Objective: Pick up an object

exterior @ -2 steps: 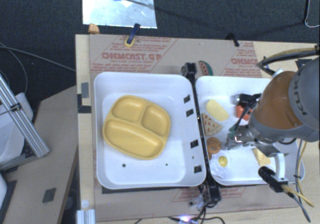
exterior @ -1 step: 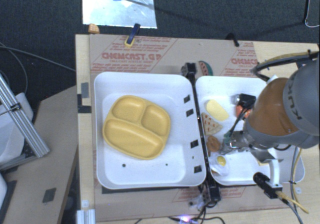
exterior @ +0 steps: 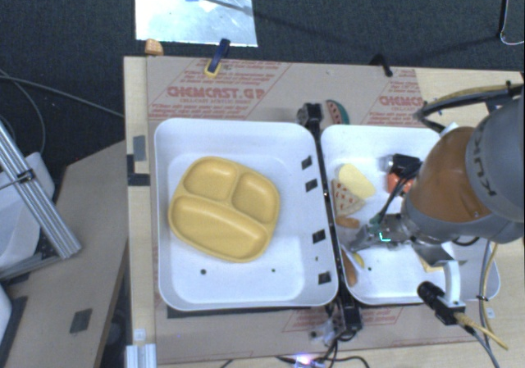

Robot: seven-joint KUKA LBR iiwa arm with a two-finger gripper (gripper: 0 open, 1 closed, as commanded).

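My gripper (exterior: 361, 238) hangs low over the left half of the right bin (exterior: 385, 291), pointing toward the bin's left wall. Just beyond it lie a pale yellow wedge (exterior: 355, 179), a tan slice with red spots (exterior: 341, 193) and a small brown piece (exterior: 348, 222). An orange piece (exterior: 352, 266) lies close below the gripper by the bin's left wall. A black thing (exterior: 404, 165) and a red-orange piece (exterior: 395, 183) sit further back, next to the arm. I see nothing held in the gripper. The arm's orange band hides the bin's right half.
The left bin (exterior: 176, 276) holds a yellow divided tray (exterior: 223, 207). A black divider with clips (exterior: 321, 194) runs between the bins. Behind them on the cardboard lie a blue and yellow clip (exterior: 216, 58) and a round striped thing (exterior: 335, 111).
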